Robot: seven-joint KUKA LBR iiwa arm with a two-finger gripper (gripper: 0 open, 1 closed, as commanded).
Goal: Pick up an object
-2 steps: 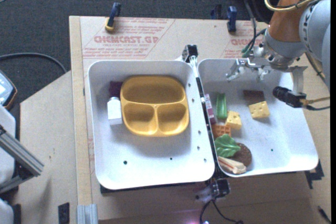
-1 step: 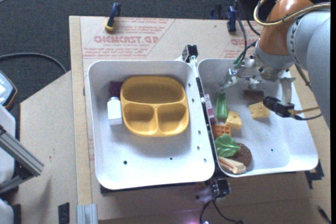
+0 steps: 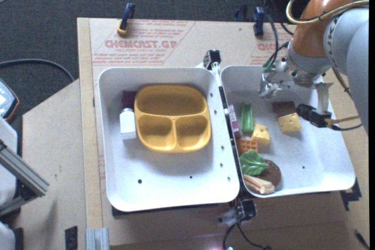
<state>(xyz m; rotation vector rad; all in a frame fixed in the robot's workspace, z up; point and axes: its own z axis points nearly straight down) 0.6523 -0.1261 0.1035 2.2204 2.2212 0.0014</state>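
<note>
you have toy food heaped along the right bin's [image 3: 328, 175] near-left side: fries [image 3: 258, 185], lettuce [image 3: 252, 161], cheese [image 3: 289, 123] beyond. the gripper [image 3: 270, 86] hangs over the far end, likely lining up a grab; finger state i cannot tell.

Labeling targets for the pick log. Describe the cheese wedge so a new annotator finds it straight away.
Look in the right bin, in its upper half, just below the gripper. The cheese wedge lies beside a dark brown block. It is pale yellow with holes in it; the other yellow piece sits further left and shows none.
</note>
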